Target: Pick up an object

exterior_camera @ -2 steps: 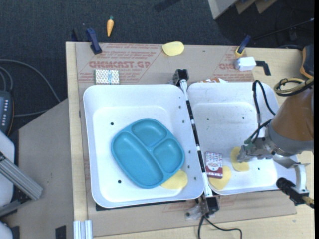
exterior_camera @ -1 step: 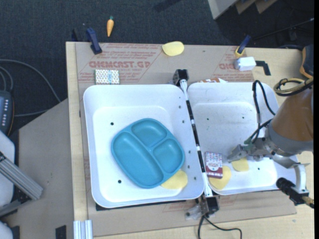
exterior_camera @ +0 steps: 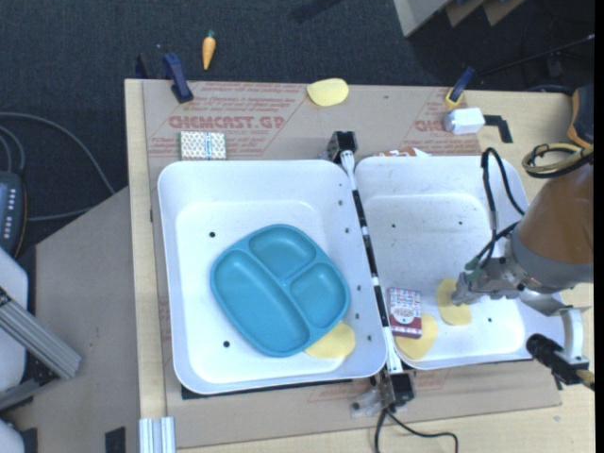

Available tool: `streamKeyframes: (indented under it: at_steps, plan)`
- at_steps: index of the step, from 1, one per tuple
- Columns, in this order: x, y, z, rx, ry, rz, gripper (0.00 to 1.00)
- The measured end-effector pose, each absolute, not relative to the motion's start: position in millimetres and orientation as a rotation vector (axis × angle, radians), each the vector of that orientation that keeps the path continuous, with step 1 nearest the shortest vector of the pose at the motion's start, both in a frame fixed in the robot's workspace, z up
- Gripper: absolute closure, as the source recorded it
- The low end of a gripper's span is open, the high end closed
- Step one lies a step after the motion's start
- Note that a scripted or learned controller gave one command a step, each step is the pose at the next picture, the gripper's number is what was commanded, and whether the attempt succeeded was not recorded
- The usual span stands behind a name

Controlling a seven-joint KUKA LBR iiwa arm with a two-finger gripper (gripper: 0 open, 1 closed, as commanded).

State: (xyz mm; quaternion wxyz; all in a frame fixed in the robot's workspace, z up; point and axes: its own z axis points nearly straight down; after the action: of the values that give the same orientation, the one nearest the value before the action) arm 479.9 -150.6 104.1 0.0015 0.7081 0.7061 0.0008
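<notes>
Gripper (exterior_camera: 461,295), its opening impossible to judge, is down at a yellow piece (exterior_camera: 453,304) in the right bin (exterior_camera: 425,187).

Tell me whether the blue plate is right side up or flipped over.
Right side up: the plate lies flat in the left bin with its three hollow compartments facing the camera.

Cardboard-topped bench (exterior_camera: 283,111), two white bins (exterior_camera: 189,196), yellow piece (exterior_camera: 327,92), patterned packet (exterior_camera: 203,144)

A divided plate (exterior_camera: 279,289) lies in the left bin (exterior_camera: 189,206).
</notes>
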Motion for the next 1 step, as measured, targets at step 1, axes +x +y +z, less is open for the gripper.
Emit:
streamKeyframes:
  at_steps: [1]
  plan:
    - [479.8,-150.6,104.0,2.222,2.217,0.002,0.00]
